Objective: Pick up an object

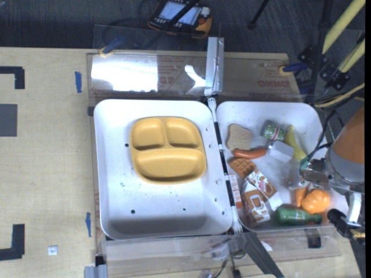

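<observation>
The two-finger gripper (308, 177) hangs low over the right white bin's (253, 106) right side, near its front corner; how its jaws stand cannot be told from this slant. Just toward the front edge from it sits a round, glossy orange plastic fruit (316, 201), the nearest candidate by judgement. Beside the fruit, a smooth green bottle (295, 215) lies on its side, long axis along the front wall. A yellow compartment tray (168, 149) occupies the left bin.
</observation>
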### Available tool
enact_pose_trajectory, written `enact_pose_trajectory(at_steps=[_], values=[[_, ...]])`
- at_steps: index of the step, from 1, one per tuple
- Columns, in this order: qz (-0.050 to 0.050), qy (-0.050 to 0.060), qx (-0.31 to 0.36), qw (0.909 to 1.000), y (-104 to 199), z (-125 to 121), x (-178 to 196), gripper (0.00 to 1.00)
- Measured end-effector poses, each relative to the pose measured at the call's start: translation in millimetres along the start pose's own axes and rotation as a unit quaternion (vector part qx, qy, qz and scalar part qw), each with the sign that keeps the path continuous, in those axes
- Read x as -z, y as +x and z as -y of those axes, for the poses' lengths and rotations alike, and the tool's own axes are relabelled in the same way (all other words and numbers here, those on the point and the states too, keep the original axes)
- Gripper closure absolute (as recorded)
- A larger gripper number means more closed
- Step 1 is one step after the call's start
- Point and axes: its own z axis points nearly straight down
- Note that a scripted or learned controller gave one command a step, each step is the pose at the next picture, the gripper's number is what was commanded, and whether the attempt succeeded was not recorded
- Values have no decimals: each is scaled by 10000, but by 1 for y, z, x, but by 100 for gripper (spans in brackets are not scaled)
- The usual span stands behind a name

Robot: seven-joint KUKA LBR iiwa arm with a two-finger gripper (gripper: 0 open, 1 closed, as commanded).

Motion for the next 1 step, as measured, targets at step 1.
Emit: enact_pose_trajectory(at_steps=[1], values=[[-4,38,684,9976,71,19,124,100]])
